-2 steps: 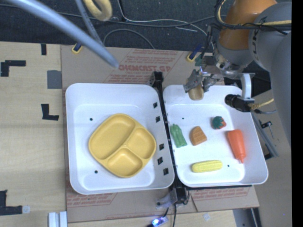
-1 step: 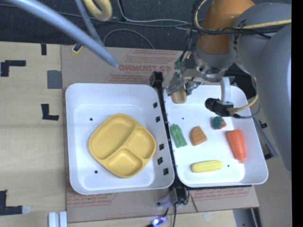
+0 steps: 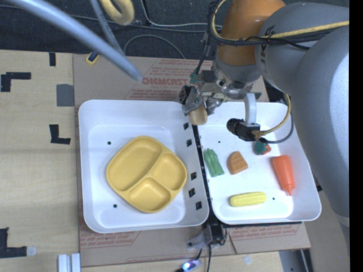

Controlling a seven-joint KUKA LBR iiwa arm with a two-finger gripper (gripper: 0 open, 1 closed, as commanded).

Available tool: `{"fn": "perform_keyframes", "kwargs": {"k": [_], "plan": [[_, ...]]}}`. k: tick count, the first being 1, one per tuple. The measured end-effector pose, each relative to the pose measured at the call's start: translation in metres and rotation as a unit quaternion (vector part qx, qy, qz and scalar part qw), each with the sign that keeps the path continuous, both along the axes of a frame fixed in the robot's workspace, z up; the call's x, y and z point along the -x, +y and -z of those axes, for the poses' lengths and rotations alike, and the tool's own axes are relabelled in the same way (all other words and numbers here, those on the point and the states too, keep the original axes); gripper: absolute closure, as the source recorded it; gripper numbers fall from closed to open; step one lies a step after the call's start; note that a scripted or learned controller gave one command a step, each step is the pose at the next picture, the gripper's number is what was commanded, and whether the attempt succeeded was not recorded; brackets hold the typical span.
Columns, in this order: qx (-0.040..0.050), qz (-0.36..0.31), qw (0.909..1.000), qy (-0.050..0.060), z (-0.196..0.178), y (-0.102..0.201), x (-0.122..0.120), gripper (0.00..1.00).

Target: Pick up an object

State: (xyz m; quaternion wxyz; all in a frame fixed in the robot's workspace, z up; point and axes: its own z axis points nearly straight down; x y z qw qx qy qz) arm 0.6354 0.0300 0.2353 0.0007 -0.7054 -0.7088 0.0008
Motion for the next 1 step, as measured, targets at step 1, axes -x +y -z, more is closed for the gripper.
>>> {"fn": "perform_keyframes", "kwargs": {"k": [1], "plan": [[-0.0003, 0.000, 1.0000, 0.001, 0.0176, 0.0515, 0.0011, 1.00]]}}
